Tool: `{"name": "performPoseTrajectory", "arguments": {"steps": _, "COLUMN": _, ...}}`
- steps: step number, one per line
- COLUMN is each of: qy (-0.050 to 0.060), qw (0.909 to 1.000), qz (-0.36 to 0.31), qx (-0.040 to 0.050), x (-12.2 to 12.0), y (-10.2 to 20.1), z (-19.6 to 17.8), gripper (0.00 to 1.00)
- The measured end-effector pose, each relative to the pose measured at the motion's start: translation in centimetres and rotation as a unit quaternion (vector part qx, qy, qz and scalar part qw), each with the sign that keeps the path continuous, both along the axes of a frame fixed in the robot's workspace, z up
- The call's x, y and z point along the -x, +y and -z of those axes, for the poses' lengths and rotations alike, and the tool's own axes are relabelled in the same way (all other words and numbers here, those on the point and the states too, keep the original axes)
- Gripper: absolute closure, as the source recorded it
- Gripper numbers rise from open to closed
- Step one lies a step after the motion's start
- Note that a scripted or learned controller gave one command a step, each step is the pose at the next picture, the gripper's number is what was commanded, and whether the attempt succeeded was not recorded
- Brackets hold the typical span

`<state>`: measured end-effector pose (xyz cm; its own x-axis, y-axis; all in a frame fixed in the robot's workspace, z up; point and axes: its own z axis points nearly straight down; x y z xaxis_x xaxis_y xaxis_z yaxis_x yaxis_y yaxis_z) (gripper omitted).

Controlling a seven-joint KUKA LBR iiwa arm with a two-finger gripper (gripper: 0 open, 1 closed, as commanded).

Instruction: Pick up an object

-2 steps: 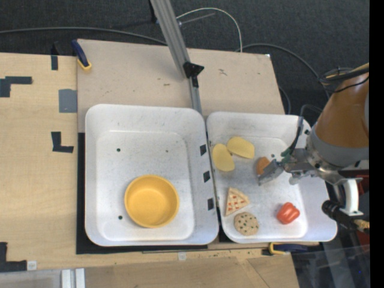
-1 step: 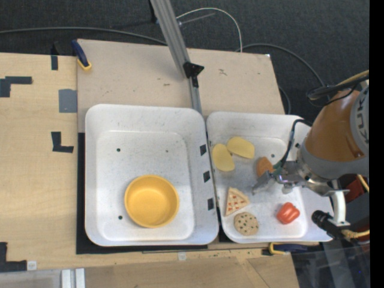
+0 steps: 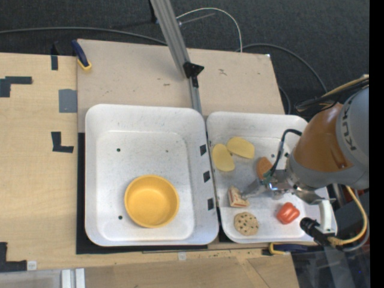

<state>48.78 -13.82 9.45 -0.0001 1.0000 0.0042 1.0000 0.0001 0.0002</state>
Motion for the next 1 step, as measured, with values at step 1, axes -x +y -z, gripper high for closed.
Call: {"name": "performPoseTrajectory", "arguments": {"steps": 1, "qy": -0.001, "qw": 1.0, "qz": -0.001, "qx": 0.0002, "x": -0.05, "y": 0.04, "z": -1.21, "gripper": 1.0}}
